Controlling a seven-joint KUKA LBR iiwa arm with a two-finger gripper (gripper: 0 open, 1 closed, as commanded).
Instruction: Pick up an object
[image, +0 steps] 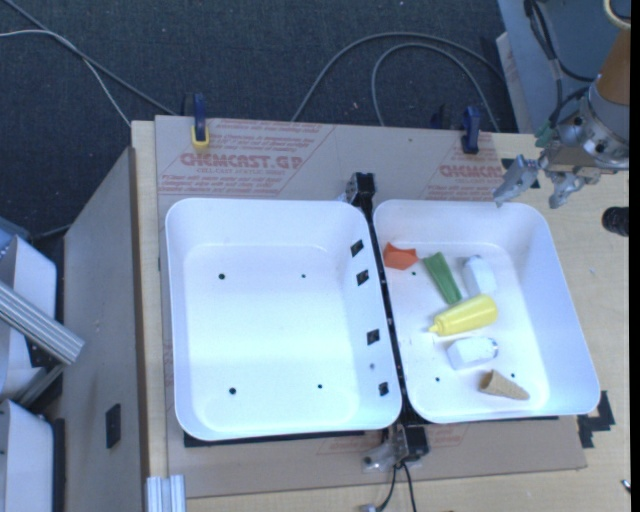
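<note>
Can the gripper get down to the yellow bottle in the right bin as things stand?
Probably yes. The gripper hangs open above the right bin's far rim, and the yellow bottle lies uncovered, though the green piece and a white object crowd it.

There's the grey metal arm (612, 95), a rounded pale wrist section capped by an orange band right at the upper corner. Black cables loop along beside it. Below sits a boxy silver-grey head with small teal accents, and two slim grey metal fingers (514, 182) jut from it.
</note>
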